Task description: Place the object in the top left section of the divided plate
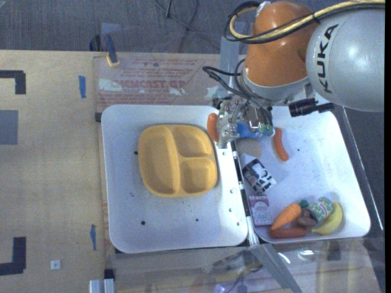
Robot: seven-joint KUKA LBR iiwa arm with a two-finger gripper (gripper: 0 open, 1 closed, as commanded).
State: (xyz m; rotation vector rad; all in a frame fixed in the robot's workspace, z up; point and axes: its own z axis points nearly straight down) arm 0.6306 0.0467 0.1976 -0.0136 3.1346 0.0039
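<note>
A: Step? Looks like transport: gripper (227,127) over the seam between bins, orange piece (212,126) just beside it, plate (178,160) lower left.

B: Grip? Can't tell. Next: carry left, drop into top-left section.

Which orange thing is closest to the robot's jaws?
The orange piece at the left bin's right edge, beside the gripper; the carrot lies far off.
</note>
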